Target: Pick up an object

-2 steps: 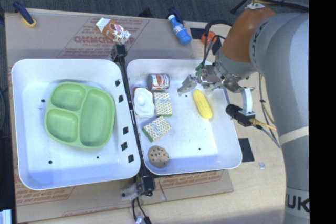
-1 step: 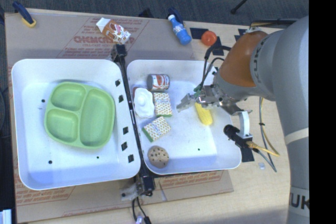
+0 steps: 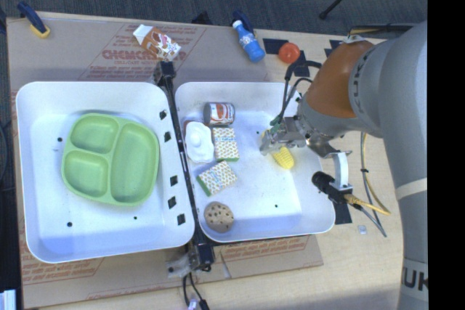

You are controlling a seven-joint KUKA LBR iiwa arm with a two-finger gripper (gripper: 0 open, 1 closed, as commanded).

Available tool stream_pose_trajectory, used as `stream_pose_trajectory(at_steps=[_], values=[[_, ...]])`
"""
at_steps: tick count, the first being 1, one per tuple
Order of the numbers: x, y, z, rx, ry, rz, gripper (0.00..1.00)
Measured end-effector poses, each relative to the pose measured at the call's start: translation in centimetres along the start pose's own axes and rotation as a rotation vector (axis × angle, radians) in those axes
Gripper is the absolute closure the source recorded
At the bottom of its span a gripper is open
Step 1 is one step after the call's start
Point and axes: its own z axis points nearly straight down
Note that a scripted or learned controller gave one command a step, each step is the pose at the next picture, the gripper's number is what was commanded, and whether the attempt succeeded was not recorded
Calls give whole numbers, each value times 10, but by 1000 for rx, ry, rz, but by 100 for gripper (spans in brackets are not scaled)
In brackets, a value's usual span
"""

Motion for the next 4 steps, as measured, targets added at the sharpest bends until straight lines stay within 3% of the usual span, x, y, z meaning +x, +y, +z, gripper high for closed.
stream_pose_trajectory(at_steps=[1,2,3,4], values=[[58,-22,-102,19,9,7,100],[19,-72,-85,23,8,7,100],[19,-71,-85,22,9,7,0],[36,-92,19,24,11,5,0]])
